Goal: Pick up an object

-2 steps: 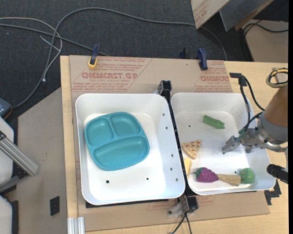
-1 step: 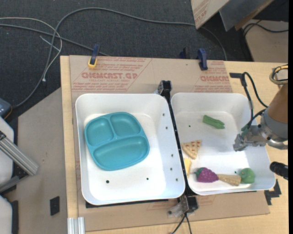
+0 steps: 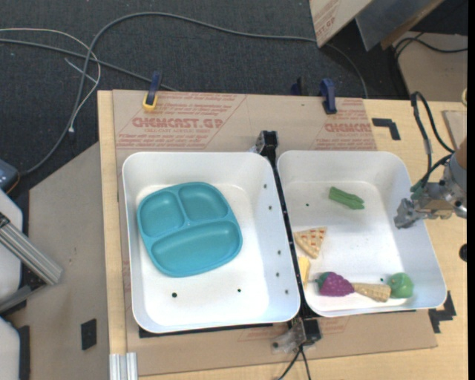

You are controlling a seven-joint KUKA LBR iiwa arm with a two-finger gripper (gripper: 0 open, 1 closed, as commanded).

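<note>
Dark carpet (image 3: 223, 52) — loose cables (image 3: 82, 59), a cardboard box (image 3: 338, 18).

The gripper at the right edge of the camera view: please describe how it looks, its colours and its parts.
The small grey metal gripper has dull silver-grey parts with darker joints. Behind it sits a paler, rounded grey wrist section. Thin dark cables run down toward it from above. The picture is too coarse to show any markings.

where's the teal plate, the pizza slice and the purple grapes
teal plate (image 3: 190, 228): camera view, on its large lower compartment
pizza slice (image 3: 312, 241): camera view, middle of the wedge
purple grapes (image 3: 335, 284): camera view, centre of the bunch
</note>
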